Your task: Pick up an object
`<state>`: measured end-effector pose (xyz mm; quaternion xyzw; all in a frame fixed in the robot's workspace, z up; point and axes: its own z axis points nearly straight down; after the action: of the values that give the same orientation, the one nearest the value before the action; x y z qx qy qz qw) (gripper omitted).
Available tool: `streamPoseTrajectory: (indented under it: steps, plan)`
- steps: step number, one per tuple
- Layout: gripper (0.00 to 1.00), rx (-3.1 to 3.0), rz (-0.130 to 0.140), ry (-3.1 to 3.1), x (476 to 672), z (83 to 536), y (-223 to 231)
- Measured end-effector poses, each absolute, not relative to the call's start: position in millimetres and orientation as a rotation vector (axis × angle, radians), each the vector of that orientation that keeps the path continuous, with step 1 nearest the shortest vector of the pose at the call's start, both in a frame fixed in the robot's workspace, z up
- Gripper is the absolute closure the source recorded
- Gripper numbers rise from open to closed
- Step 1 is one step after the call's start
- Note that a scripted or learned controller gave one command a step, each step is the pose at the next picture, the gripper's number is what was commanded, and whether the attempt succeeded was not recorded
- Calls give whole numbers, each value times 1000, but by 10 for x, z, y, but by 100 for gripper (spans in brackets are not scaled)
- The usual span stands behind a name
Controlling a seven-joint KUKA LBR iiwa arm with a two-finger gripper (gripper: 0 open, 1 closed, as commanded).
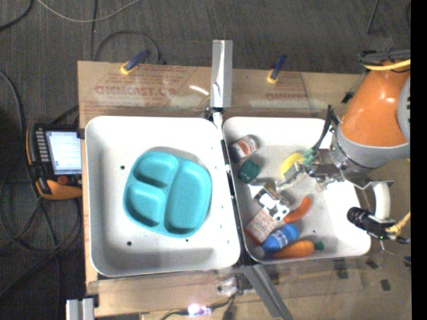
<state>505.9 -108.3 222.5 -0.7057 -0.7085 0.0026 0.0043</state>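
Observation:
The right bin (347, 205) holds several small objects. A red and white can (245, 145) lies at its far left, with a dark green piece (249, 172) just below it. A yellow object (291, 162) lies mid-bin, right against the tip of my gripper (303, 172), which hangs low over the bin's middle. Whether the gripper has hold of the yellow object is hidden. Nearer the front lie a white and black box (272, 205), an orange carrot (300, 207), a blue bottle (280, 235) and a second carrot (297, 249).
The left bin (107, 239) carries a teal divided plate (168, 192). A reddish packet (257, 229) leans by the wall between the bins. The arm's orange band (377, 112) overhangs the right bin's far right corner. A handheld pendant (57, 159) sits left of the bench.

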Motion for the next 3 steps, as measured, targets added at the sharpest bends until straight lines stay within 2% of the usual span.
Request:
streamPoseTrajectory:
  steps: [1,2,3]
  plan:
    - [0,-2118,7,-2310,5390,1850,-1617]
    - [0,-2011,1,-2412,5628,928,-1517]
    - [0,-1841,-3,-2555,6226,894,-1751]
